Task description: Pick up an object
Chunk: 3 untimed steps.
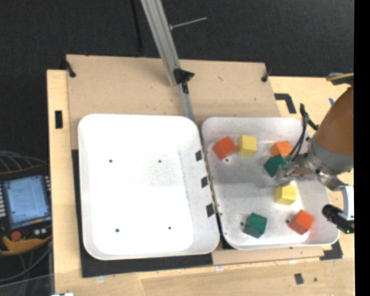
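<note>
The claw (288, 173) sits beside a green block (273, 164); its grip state can't be told.

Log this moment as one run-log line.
phase: reaching | gripper: low in right bin, beside green block, above yellow block | grasp: cannot tell | left bin: untouched

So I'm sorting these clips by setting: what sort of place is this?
Likely a robotics lab bench: two white bins side by side, coloured blocks in the right one, a robot arm reaching in, and a handheld control pendant alongside.
</note>
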Available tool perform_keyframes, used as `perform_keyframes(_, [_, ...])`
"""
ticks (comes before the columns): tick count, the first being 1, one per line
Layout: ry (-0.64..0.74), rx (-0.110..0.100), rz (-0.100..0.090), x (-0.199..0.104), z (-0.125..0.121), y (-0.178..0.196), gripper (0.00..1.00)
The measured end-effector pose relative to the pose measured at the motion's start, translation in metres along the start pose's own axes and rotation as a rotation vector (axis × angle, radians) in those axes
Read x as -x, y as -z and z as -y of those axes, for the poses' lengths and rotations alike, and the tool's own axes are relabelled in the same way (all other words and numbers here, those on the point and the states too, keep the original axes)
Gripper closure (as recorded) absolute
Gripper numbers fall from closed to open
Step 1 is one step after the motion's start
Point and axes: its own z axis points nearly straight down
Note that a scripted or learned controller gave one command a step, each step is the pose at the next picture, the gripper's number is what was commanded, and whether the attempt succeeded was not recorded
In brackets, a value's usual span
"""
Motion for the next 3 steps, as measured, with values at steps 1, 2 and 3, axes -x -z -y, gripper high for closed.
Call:
perform_keyframes(1, [0.010,-0.024,-0.011,0.010,-0.008,0.060,1.00])
perform_keyframes(2, [0.012,-0.024,-0.012,0.012,-0.011,0.103,1.00])
perform_keyframes(3, [0.016,-0.029,-0.016,-0.041,-0.012,0.115,1.00])
